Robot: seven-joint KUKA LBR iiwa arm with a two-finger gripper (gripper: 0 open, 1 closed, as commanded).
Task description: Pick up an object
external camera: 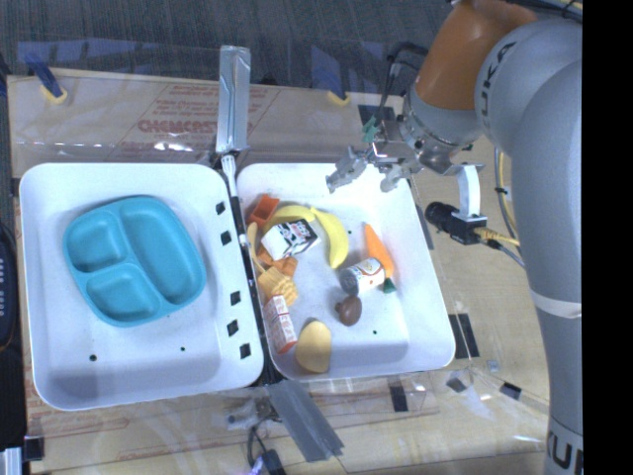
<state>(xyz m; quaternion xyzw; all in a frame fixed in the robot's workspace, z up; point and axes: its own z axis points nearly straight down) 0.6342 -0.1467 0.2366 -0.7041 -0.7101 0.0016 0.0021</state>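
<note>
Pale wood shows on the desk [475, 364] around two shallow, glossy white bins set side by side. At the near edge of the right bin [425, 334] lies a smooth yellowish rounded piece [315, 346], and just beyond it a small dark brown lump [348, 310] and a little can on its side [363, 276]. A carrot [376, 250] lies along the right wall. Further in, a curved banana [331, 234] arches over a small printed carton [290, 236], with orange and waffle-like bits [277, 283] crowded against the left wall. The far right corner has bare white floor. Over it hangs the claw [371, 171], its metal fingers spread, pinching nothing. The left bin [40, 364] carries a blue, rounded divided plate [134, 258].
</note>
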